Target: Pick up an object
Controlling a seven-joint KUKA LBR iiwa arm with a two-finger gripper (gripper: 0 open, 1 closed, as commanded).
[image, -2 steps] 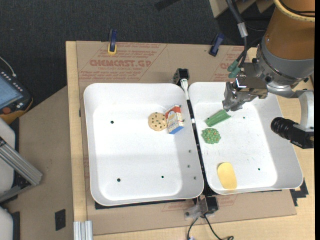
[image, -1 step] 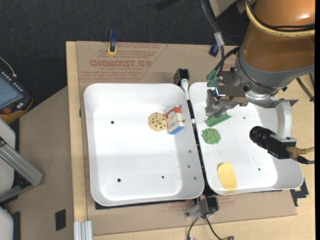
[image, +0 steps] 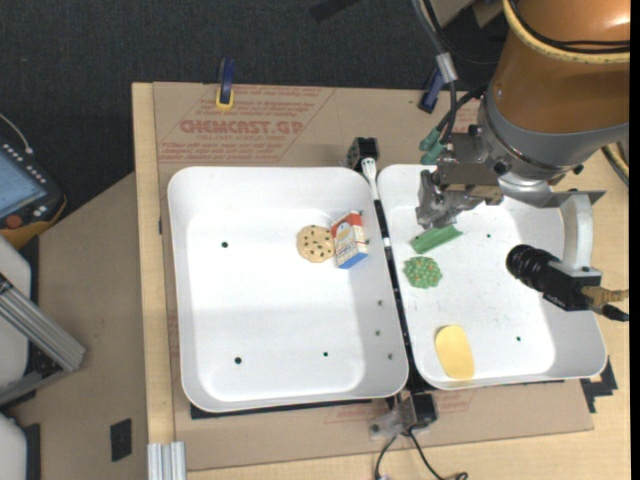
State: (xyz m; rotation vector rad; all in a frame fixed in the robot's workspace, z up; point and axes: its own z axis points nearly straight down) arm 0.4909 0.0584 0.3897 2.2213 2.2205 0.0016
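Currently the gripper [image: 436,216] is hovering over the green flat piece [image: 436,238] in the right bin [image: 590,353]; finger state unclear. Piece is lying flat, so the fingers risk skidding over it.

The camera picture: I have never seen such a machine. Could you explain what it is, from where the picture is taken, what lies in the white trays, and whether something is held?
The big grey and orange thing at the right is a robot arm. At its end is a gripper, a two-finger claw for picking things up. The one camera is fixed above the bench and looks down at a slant.

Two shallow white bins stand side by side. The left bin holds a cookie and a small carton, close together. The right bin holds a green block, a round green piece and a yellow piece.

The gripper is low over the green block, at its upper end. I cannot tell whether it grips the block.
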